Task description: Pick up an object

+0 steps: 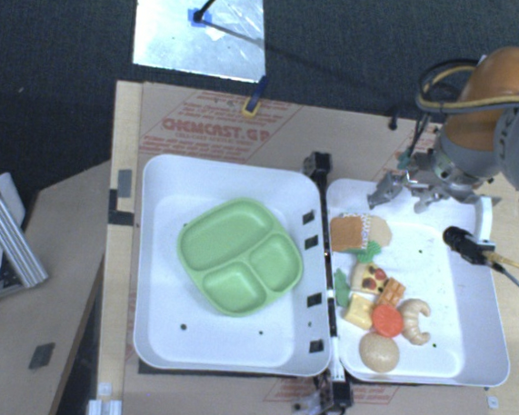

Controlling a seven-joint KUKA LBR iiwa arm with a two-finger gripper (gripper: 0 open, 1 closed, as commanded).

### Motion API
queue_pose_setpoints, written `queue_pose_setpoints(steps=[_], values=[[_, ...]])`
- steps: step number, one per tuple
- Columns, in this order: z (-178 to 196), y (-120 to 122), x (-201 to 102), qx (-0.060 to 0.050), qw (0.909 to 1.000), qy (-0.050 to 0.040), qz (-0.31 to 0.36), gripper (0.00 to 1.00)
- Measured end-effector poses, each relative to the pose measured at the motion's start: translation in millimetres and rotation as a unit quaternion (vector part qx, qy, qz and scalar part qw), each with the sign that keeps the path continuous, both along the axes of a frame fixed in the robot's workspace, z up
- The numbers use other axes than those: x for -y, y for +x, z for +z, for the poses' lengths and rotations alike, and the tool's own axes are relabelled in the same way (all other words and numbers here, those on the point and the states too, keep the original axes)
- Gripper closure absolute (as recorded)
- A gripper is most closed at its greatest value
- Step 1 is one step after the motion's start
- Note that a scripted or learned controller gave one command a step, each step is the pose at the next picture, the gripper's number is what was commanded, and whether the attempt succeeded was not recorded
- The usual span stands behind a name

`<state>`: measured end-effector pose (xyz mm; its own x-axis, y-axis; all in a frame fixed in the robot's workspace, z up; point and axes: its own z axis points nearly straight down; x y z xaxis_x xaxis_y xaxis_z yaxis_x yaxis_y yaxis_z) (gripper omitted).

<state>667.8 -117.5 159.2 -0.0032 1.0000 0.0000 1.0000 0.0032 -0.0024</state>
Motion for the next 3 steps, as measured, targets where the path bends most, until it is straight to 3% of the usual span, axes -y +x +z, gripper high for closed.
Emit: queue_pose_setpoints(steps=[1,2,3], values=[[-59,-1,-2,0.004,1.0000,0.0003,-0.001,0.00],[-68,5,-4,0.009,1.0000,0.0003,0.001,0.00],[-54,7,-4,0.013,0.9999,0.0001,0.002,1.00]])
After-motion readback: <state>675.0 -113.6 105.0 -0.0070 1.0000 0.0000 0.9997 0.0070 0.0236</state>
